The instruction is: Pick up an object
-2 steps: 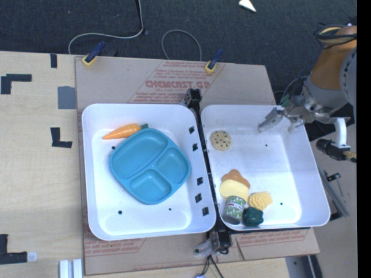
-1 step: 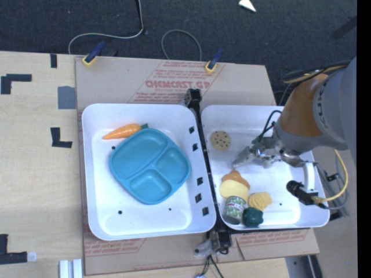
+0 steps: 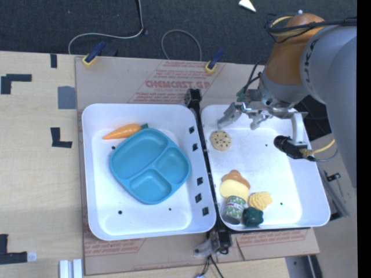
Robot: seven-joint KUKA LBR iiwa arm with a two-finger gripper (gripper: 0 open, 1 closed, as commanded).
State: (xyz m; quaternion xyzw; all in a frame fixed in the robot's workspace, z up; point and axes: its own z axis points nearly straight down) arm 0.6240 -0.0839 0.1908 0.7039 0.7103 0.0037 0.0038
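My gripper (image 3: 242, 119) hangs over the far end of the right bin (image 3: 313, 181), fingers spread open with nothing between them. A round speckled cookie (image 3: 219, 139) lies just below and left of the left finger (image 3: 228, 117), apart from it. At the bin's near end sits a cluster: a yellow and orange toy food piece (image 3: 233, 185), a small can (image 3: 234, 208), a yellow corn cob (image 3: 260, 200) and a dark green piece (image 3: 253, 216).
The left bin (image 3: 88, 155) holds a blue divided plate (image 3: 151, 164) and an orange carrot (image 3: 122, 131) by its far left edge. A black divider (image 3: 199, 149) runs between the bins. The arm's orange band (image 3: 290, 45) rises at the upper right.
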